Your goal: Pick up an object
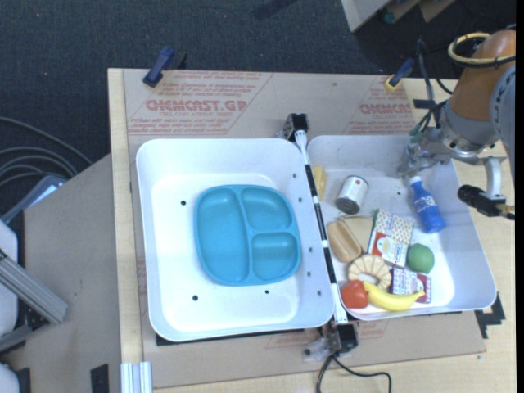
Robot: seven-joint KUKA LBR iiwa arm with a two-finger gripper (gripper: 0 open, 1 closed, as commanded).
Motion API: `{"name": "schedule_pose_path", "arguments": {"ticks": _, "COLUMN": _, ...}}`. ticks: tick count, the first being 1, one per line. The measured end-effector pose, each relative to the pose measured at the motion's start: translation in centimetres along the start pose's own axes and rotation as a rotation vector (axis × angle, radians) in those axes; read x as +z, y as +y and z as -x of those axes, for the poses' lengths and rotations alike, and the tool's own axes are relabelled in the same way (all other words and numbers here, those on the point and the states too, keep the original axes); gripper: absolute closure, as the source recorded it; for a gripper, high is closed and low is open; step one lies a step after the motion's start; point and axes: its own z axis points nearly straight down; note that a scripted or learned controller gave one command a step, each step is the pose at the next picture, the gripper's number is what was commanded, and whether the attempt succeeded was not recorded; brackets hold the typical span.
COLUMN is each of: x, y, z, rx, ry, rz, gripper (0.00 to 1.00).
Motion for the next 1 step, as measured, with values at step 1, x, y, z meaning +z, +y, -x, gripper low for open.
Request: {"name": "schedule_pose_path", "arguments": {"ticks": 1, "x": 0.02, "y": 0.1, "z": -0.72, "rx": -0.004, "ry": 0.015, "rz": -0.007, "gripper": 0.0}}
